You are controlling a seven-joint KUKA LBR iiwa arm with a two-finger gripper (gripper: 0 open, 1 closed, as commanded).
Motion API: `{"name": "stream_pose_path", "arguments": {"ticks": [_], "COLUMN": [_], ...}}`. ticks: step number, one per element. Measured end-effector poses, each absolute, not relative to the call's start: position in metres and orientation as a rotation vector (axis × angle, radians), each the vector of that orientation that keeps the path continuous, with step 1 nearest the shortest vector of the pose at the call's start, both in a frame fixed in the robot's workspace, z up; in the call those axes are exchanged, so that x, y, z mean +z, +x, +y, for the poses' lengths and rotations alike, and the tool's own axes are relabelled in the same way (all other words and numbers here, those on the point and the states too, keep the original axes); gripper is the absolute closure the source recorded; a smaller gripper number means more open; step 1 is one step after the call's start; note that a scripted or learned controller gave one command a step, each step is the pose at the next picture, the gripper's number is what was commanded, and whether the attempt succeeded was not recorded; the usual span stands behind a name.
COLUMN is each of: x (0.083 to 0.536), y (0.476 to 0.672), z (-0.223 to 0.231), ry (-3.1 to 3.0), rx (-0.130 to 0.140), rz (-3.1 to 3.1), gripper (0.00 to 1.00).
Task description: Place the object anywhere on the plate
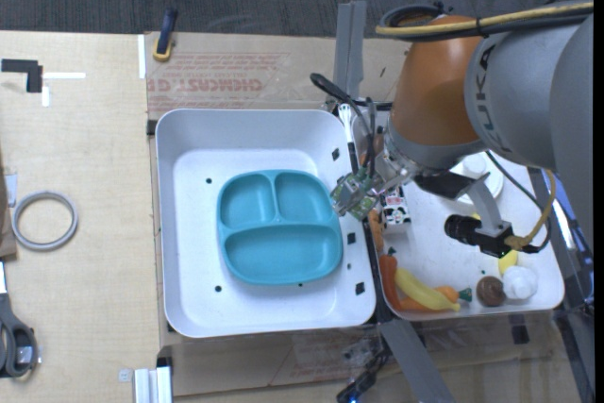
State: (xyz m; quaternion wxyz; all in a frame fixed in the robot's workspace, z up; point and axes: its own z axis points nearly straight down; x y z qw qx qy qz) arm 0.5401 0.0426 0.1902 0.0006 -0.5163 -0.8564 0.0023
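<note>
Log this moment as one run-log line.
gripper: over plate's right edge, holding small greenish object | plate: teal, divided, left bin | placement: not yet done

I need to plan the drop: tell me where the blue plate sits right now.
In the camera view, the blue divided plate lies flat in the middle of the left white bin, its right edge near the hand over the wall between the bins.
</note>
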Motion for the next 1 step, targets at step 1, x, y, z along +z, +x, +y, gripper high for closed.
{"name": "stream_pose_path", "arguments": {"ticks": [1], "x": [0.1903], "y": [0.5402], "z": [0.0426], "ry": [-1.622], "rx": [0.006], "rz": [-2.689], "gripper": [0.0]}}
